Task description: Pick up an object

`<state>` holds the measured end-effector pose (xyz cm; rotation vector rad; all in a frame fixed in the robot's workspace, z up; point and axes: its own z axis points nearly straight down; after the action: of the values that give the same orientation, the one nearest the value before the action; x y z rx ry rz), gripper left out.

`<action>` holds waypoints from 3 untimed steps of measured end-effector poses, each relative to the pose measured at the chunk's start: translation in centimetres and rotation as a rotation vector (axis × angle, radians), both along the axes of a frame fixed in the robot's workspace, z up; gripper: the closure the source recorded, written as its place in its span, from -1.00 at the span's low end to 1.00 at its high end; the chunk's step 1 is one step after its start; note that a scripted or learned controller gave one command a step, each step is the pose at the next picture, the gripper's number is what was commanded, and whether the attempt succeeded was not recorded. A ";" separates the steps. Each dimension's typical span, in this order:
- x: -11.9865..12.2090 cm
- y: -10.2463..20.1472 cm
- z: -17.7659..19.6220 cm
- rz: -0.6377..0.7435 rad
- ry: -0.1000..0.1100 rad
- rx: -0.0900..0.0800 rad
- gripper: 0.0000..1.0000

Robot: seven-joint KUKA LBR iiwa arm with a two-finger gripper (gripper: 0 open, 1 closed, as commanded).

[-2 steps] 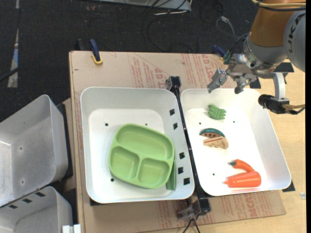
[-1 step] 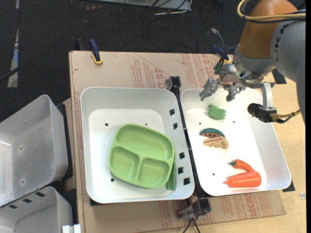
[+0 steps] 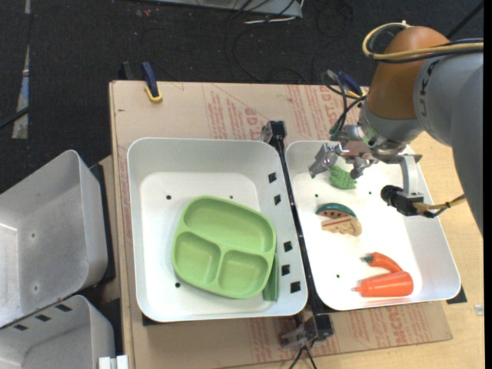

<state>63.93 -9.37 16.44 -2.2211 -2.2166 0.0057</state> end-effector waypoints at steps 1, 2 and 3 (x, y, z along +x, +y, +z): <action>-0.2 -0.2 -6.4 0.000 0.002 0.001 -1.00; 0.0 -0.2 -4.9 0.000 -0.008 -0.001 1.00; -0.3 -0.3 1.4 0.001 -0.011 -0.001 1.00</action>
<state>63.67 -9.65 17.83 -2.2266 -2.2237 -0.0057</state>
